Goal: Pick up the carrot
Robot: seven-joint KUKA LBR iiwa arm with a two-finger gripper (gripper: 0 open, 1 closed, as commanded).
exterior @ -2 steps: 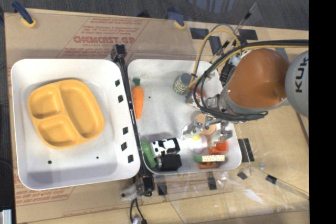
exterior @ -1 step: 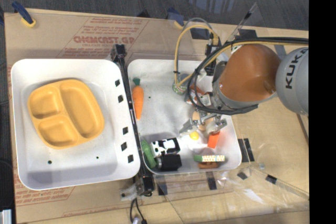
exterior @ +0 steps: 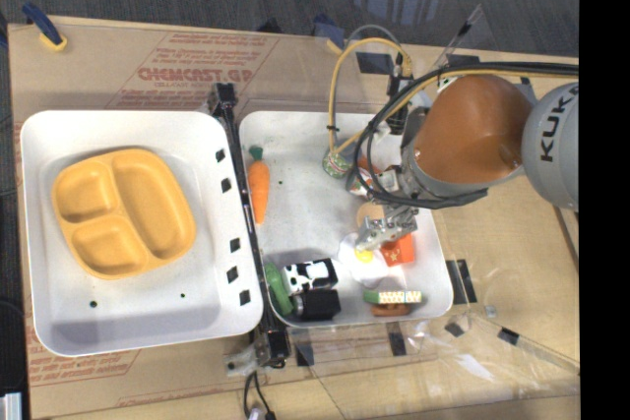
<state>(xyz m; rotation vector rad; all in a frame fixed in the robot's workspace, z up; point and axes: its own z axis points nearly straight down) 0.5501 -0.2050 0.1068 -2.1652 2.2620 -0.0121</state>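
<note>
We see the pincer (exterior: 382,233) low over the right side of the right bin (exterior: 295,145), hanging beneath the orange band (exterior: 471,128) of the arm; how its grip stands we cannot tell, since the wrist and cables cover it from above. The carrot (exterior: 258,189) lies well to the pincer's left, lengthwise against the bin's left wall, green top pointing to the far edge, and nothing is touching it. Between pincer and carrot we find a bare stretch of white floor, open room for crossing. Crowding sits nearer the pincer: a red block (exterior: 398,253) and a small yellow piece (exterior: 364,256) just beneath it, a black-and-white toy (exterior: 312,276) toward the near edge on its left, and a striped item (exterior: 394,298) against the near wall. Farther left, past the divider, the left bin (exterior: 39,310) holds a yellow sectioned tray (exterior: 122,210), well apart from the pincer.
</note>
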